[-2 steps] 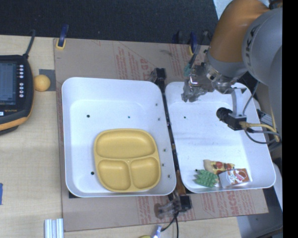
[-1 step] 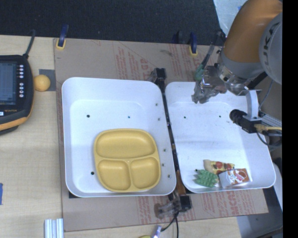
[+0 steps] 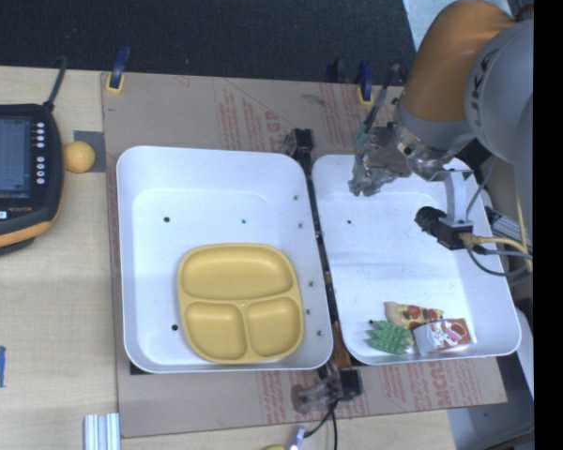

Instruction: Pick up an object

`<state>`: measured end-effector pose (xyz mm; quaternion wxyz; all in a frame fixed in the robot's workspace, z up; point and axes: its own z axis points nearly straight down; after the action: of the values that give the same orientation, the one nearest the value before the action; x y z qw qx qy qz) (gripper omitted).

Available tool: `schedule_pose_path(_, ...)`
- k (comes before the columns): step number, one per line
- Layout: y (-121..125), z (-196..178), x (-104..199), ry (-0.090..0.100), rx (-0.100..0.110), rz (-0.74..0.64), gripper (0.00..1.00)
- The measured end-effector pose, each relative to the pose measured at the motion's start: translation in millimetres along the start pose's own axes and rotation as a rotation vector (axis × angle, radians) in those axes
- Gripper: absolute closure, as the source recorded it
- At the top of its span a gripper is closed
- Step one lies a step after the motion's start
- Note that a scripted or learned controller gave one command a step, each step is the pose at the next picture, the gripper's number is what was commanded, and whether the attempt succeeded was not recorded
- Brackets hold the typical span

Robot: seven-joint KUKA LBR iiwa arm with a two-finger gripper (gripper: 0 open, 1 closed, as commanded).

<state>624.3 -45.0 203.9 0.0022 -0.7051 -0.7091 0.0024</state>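
Toys [image 3: 418, 326] clustered, outlines muddled, right bin [image 3: 493, 293] near corner; pincer [image 3: 368, 182] blurred above, grip unreadable.

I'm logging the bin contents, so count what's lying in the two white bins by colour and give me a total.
Yellow: 1, the divided plate in the left bin.
Green: 1, the small leafy toy in the right bin.
Red and white: 1, the small packet.
Orange and red: 1, the pizza slice toy.
Total: 4
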Motion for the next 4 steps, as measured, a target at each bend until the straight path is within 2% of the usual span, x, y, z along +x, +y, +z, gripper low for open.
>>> schedule_pose_path(1,-19.6,-35.5,-23.1,0.0,-0.005,0.004,1.0)
schedule_pose_path(2,-28.0,-41.5,-6.9,0.002,-0.002,0.003,1.0)
schedule_pose_path(3,-2.1,-9.2,-43.3,-0.002,-0.004,0.003,1.0)
schedule_pose_path(4,-32.1,-0.1,19.1,-0.001,-0.002,0.0,1.0)
